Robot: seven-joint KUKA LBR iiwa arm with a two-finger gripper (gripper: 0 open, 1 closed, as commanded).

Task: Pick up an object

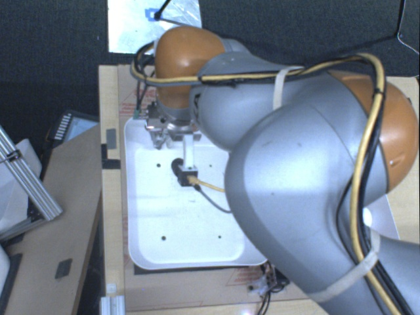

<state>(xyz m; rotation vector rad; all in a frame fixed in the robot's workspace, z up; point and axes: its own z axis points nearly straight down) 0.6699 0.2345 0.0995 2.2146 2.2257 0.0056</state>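
My gripper (172,135) hangs low over the far end of the left white bin (147,241), close to its back wall. The orange wrist band (187,61) sits right above it. The big grey arm (308,176) reaches in from the right and hides the right bin almost entirely. The part of the left bin's floor that shows is plain white with a few small dark dots. No loose object shows near the gripper.
A silver metal rail (26,182) leans at the far left beside a tan board (59,228). A dark ribbed device (62,126) lies at the left, behind the board. A pale sheet (151,15) lies on the dark ground beyond the bench.
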